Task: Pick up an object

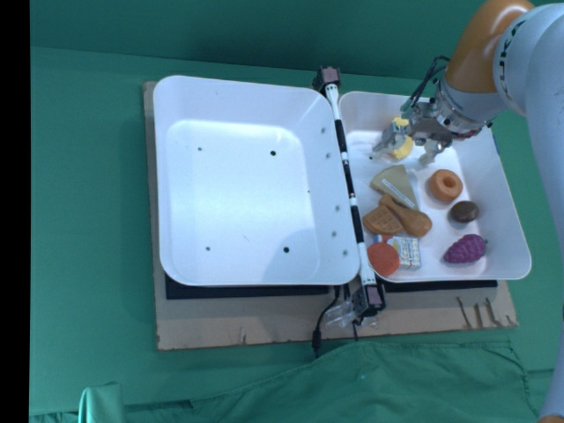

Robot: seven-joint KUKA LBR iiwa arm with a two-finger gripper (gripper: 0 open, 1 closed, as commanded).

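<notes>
My gripper [407, 141] is low over the back of the right bin [507, 227], with a small yellow piece [403, 145] at its tip. The piece looks to sit between my fingers, but the metal and the piece overlap, so I cannot tell whether I am clenched on it, released around it, or merely above it.

The right bin carries all the loose stock, which is why I am working here: a pale wedge [394, 181] near the centre, a doughnut [444, 186] beside it, a brown ball [463, 211], purple grapes [464, 248] at the front, an orange waffle [382, 220] touching a drumstick [408, 217], a red disc [383, 258] and a small packet [406, 251] at the front left corner. The left bin [185, 104] shows a few dark specks on its floor. A striped bar [346, 170] runs between the bins.

Hard to read: the yellow piece's shape, partly masked by my fingers, and whether it rests on the bin floor or is lifted. My arm [520, 42] is cut off at the frame's right edge.
</notes>
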